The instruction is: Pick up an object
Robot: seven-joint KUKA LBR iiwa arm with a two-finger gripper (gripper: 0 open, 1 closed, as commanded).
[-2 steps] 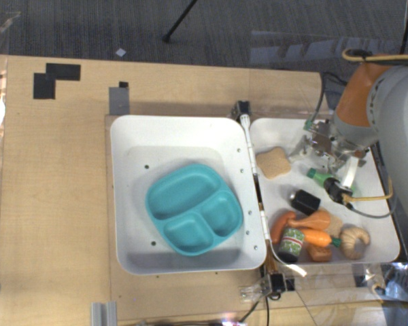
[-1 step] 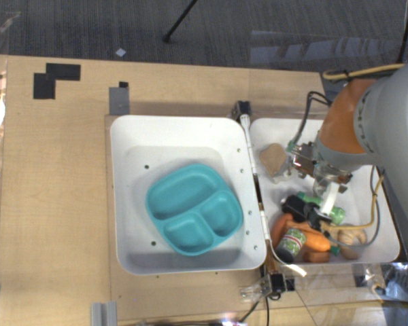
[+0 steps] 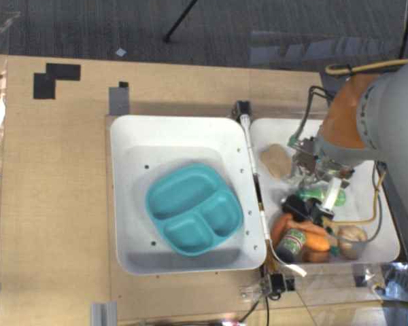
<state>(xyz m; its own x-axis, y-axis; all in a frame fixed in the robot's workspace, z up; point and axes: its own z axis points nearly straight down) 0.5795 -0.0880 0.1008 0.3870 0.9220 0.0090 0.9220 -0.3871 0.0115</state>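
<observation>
My gripper (image 3: pixel 313 180) hangs low over the middle of the right bin (image 3: pixel 367 212), under the orange-banded wrist. Right beside and partly under it lies a green bottle with a white end (image 3: pixel 328 195); I cannot see whether it is between the fingers. A tan flat piece like bread (image 3: pixel 275 160) lies to the gripper's left. Toward the bin's front lie an orange carrot (image 3: pixel 311 232), a small can with a green and red label (image 3: pixel 292 242) and a pale onion-like bulb (image 3: pixel 352 235).
The left bin (image 3: pixel 129 148) holds a teal divided plate (image 3: pixel 194 209). A ridge (image 3: pixel 253 175) separates the two bins. The arm covers the right bin's back right part. The objects crowd the right bin's front left corner.
</observation>
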